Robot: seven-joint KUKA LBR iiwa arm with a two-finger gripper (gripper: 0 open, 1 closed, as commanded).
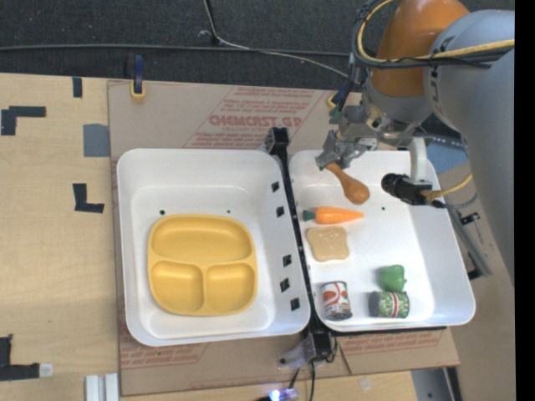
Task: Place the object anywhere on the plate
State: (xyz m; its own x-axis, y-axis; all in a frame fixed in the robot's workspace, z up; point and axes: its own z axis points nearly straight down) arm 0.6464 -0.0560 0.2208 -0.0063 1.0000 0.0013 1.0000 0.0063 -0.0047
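A brown toy chicken drumstick (352,187) hangs tilted over the back of the right bin (439,261), its thin end up between the fingers of my gripper (336,159). The gripper is shut on that thin end, and the thick end points down and to the right. In the left bin (138,182) lies the yellow plate (201,241), which has three compartments and nothing on it. The gripper is to the right of the divider between the bins, well away from the plate.
Below the drumstick, the right bin holds an orange carrot (333,215), a toast slice (327,243), a red can (336,299), a green can (390,304) and a green pepper (391,276). A black clip (277,140) sits at the top of the divider.
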